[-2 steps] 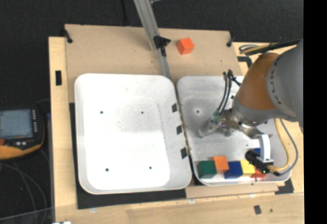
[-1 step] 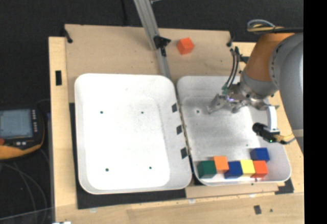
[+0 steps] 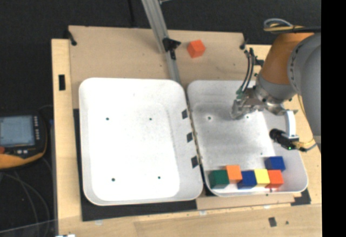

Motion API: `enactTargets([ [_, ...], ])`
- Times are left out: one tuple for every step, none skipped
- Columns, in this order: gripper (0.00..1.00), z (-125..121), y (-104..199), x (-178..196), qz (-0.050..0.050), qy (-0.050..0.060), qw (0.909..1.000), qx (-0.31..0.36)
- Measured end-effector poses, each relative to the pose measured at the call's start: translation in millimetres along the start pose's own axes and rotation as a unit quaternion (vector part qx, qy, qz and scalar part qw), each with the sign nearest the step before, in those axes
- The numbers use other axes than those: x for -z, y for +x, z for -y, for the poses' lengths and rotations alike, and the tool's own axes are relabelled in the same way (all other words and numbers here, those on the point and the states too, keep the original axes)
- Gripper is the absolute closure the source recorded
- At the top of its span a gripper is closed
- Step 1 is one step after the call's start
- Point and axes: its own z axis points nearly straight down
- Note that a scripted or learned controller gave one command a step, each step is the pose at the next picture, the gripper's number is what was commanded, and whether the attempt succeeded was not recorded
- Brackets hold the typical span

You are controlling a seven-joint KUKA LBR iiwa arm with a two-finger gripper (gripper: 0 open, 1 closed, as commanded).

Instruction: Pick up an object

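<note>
Several small blocks line the near edge of the right bin (image 3: 216, 139): a green block (image 3: 219, 178), an orange block (image 3: 233, 173), a blue block (image 3: 248, 178), a yellow block (image 3: 262, 176), an orange-red block (image 3: 275, 177) and a second blue block (image 3: 275, 163). My gripper (image 3: 240, 108) hangs over the far middle of the right bin, well away from the blocks. Nothing shows between its fingers.
The left bin (image 3: 132, 139) sits beside the right one. A lone orange cube (image 3: 195, 48) lies on the bench behind the bins. A slanted metal rail (image 3: 154, 14) rises from the bench at the back. A handheld pendant (image 3: 19, 136) rests at far left.
</note>
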Motion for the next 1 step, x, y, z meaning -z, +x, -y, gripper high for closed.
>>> enactTargets([
  [1.00, 2.0, -29.0, -11.6, -0.001, 0.000, 1.0000, -0.009],
])
